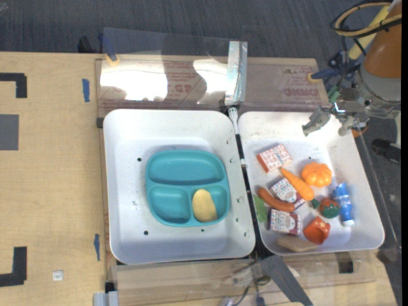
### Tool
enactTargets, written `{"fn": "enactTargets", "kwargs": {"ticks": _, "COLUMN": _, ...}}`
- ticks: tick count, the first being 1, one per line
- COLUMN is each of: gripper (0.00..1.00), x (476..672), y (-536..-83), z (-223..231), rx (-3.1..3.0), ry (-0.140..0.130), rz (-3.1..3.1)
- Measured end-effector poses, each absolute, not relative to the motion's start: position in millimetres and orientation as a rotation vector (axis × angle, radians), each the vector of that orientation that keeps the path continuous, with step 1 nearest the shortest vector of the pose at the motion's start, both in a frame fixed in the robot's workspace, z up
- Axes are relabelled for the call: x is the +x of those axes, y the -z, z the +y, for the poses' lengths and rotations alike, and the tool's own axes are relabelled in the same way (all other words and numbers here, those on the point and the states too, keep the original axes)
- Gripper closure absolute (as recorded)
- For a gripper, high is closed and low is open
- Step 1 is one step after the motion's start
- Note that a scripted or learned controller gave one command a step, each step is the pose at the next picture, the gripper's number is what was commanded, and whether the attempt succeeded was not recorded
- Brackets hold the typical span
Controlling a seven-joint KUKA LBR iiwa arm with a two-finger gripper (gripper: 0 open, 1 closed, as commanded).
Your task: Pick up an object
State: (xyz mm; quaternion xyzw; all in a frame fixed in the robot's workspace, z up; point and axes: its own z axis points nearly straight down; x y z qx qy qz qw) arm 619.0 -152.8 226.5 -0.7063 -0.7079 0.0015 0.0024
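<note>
The right bin holds a heap of toy food: a small printed carton, an orange carrot, an orange fruit, a blue bottle, a red sausage, two more little cartons, a red pepper and a small red-and-green piece. My gripper hangs over the bin's far right corner, above and behind the heap. It is open, and nothing sits between its fingers.
In the left bin, a teal divided plate carries a yellow potato-like piece in its lower right compartment. A clear panel and cardboard stand behind both bins. Yellow cables loop over the arm.
</note>
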Motion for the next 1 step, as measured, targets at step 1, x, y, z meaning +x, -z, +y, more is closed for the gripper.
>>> {"fn": "enactTargets", "kwargs": {"ticks": 1, "gripper": 0.0, "x": 605.8, "y": -95.0, "z": -159.0, "rx": -2.049, "ry": 0.002, "rz": -2.384}}
